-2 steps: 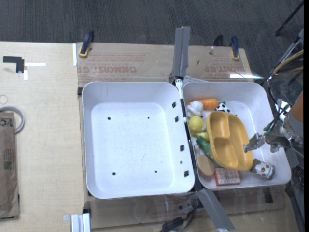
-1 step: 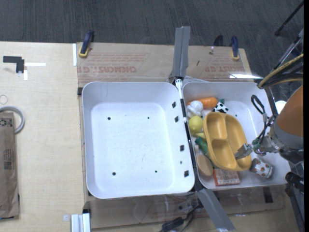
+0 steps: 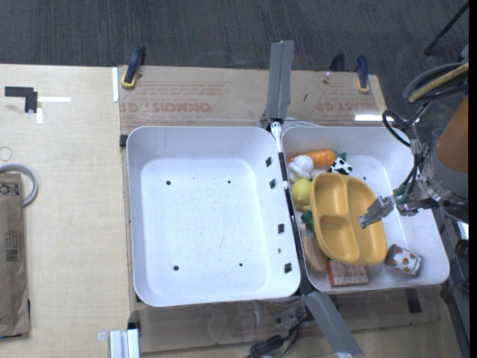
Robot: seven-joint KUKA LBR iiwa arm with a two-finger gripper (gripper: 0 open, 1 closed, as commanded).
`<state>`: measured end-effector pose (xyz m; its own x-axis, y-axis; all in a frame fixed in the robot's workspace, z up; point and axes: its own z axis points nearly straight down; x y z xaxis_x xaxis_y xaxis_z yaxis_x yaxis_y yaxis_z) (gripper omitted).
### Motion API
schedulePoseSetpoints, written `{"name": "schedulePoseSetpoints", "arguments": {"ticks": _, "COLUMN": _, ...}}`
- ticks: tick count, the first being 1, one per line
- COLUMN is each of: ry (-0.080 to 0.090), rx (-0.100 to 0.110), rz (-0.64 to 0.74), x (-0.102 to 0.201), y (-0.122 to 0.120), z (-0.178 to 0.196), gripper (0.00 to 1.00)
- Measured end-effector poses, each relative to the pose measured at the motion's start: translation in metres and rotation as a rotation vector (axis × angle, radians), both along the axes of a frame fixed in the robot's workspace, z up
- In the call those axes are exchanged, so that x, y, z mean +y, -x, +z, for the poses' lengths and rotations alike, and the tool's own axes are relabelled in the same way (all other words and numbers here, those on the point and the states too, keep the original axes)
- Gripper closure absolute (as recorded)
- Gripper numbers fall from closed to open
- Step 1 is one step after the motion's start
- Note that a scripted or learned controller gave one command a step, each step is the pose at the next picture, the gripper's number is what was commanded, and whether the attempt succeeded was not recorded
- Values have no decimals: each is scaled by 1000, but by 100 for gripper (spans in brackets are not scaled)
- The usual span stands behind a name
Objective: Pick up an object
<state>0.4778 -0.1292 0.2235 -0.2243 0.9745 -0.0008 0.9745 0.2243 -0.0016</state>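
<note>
The right bin [image 3: 414, 171] holds a pile of small things. A yellow divided dish [image 3: 337, 216] lies tilted across its middle. My gripper [image 3: 375, 213] comes in from the right and sits low over the dish's right compartment, at or close to its surface. Behind the dish lie an orange carrot [image 3: 323, 156], a white piece [image 3: 300, 165] and a black-and-white item [image 3: 341, 165]. A yellow ball [image 3: 300, 192] and a green bit [image 3: 305, 217] lie by the dish's left edge. A spotted cup [image 3: 403, 260] and a red-labelled box [image 3: 348, 275] lie at the bin's front.
The left bin [image 3: 136, 222] stands beside the right one, with a grey bar [image 3: 280, 80] rising behind their shared wall. Cardboard [image 3: 194, 99] clamped at the back lies under both. A brown paper bag [image 3: 12, 252] lies on the bench at far left. Cables [image 3: 428, 84] hang by the arm.
</note>
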Motion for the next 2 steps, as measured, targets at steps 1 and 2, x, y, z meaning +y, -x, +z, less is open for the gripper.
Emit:
{"name": "schedulePoseSetpoints", "arguments": {"ticks": 1, "ry": 0, "rx": 0, "rz": -87, "x": -54, "y": -39, "z": -64, "gripper": 0}}
{"name": "schedulePoseSetpoints", "arguments": {"ticks": 2, "ry": 2, "rx": -4, "rz": 355, "x": -75, "y": -64, "z": -131, "gripper": 0}}
